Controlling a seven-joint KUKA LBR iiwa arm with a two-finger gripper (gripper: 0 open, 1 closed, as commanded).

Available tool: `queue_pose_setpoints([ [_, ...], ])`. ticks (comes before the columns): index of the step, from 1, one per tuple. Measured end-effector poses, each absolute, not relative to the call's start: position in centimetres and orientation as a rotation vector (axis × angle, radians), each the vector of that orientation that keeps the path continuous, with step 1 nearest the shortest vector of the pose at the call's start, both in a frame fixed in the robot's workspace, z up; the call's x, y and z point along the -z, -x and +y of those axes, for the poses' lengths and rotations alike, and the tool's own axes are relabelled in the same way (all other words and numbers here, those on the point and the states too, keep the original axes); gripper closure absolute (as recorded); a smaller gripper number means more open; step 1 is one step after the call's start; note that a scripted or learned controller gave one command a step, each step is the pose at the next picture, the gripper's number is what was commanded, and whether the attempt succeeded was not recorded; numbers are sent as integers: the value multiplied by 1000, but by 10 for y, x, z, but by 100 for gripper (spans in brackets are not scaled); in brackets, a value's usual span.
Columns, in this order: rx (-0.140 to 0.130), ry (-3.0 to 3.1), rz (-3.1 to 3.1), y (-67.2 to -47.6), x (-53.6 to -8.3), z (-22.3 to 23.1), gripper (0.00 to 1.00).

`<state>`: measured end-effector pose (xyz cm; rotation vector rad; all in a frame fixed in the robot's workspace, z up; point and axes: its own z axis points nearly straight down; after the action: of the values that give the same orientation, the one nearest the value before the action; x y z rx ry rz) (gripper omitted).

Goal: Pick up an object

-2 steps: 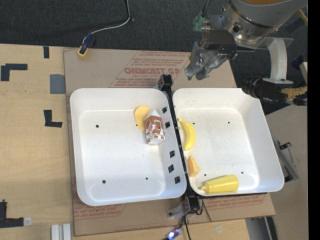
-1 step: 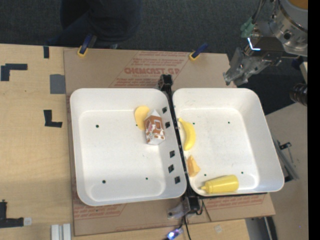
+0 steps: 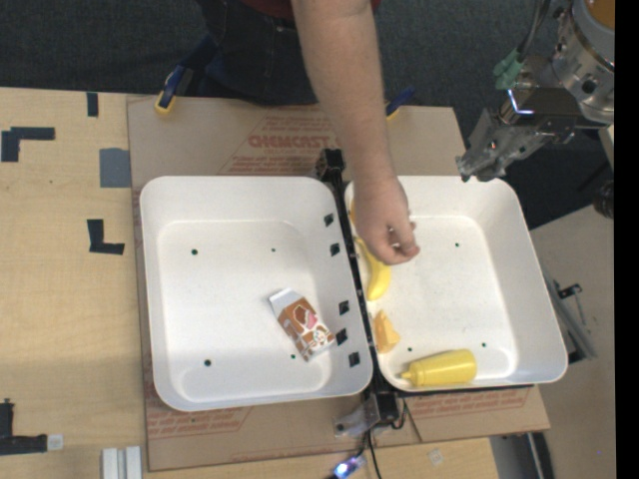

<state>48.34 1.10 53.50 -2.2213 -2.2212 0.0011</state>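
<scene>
Overhead, the camera view takes in two white bins side by side on a cardboard sheet (image 3: 290, 138), which lies on a wooden bench (image 3: 60, 297). The gripper (image 3: 489, 158) hangs above the far right corner of the right bin (image 3: 519, 267), off the bin floor and with nothing between its fingers; they look drawn close together, though the dark linkage makes the gap hard to read, so their spread cannot be told with certainty. The arm (image 3: 589, 28) is cut off by the top right corner of the frame.

A person's arm (image 3: 344, 78) reaches in from the top edge, the shoulder out of frame. The hand (image 3: 384, 223) is curled, fingers bent down onto the upper end of a banana (image 3: 377, 279) at the left wall of the right bin; that end of the fruit is hidden under the hand. The banana's long axis runs roughly from far to near, along the divider between the bins.

Nearer the front, a small orange piece (image 3: 384, 332) lies just beside the same wall, its identity unclear. A yellow bottle (image 3: 439, 368) lies on its side at the front wall, long axis left to right, narrower end pointing left.

In the left bin (image 3: 170, 267), a small packet (image 3: 302, 325) lies flat, long axis slanting from far left to near right; its print is too small to read.
</scene>
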Motion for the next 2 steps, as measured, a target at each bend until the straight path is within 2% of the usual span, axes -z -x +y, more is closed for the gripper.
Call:
queue_pose_setpoints([
  [1, -15, 2213, -2220, -578, -416, 46, 100],
  [2, 8, 2224, -2227, -617, -490, 34, 100],
])
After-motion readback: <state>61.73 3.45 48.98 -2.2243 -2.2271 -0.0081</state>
